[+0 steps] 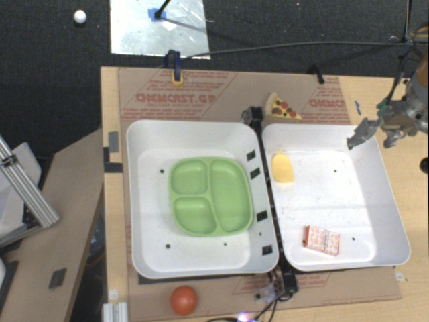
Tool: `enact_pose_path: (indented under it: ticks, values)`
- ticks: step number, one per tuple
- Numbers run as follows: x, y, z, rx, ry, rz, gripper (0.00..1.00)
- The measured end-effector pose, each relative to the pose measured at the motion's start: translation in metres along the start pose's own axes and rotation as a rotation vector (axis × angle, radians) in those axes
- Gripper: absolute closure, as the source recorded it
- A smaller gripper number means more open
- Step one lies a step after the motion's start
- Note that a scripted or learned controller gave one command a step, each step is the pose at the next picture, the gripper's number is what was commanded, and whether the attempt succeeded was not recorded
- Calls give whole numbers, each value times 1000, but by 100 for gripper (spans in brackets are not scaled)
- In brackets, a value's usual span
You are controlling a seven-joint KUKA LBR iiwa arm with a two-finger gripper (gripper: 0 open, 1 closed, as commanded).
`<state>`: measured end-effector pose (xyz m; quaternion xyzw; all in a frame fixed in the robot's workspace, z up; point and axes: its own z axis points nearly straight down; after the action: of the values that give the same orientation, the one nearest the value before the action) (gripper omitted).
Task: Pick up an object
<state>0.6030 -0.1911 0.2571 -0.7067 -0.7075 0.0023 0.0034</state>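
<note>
1. Two shallow white bins sit side by side on a brown board; the left bin [144, 180] and the right bin [375, 200] meet along a dark clipped seam.
2. The left bin holds a green divided tray [210, 196], lying flat near its centre.
3. The right bin holds two candidates for picking: a yellow block [283, 168] near its upper left corner, close to the seam, and a red-and-white packet [322, 239] toward its lower edge. The two are well apart.
4. The gripper [375, 131] is above the upper right corner of the right bin, clear of both objects. Whether its fingers are spread or pressed together cannot be told at this angle. Nothing is seen between them.
5. Outside the bins: a pizza-slice toy [283, 107] on the board just above the right bin, and an orange ball [183, 300] below the left bin.
</note>
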Motion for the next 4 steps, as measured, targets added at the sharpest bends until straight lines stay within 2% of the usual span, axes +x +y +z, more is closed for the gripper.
enact_pose_path:
  ticks: [1, 4]
  values:
    - [1, 2, -6, -10, -2, -3, 0]
    - [19, 9, 126, -7, -2, -6, 0]
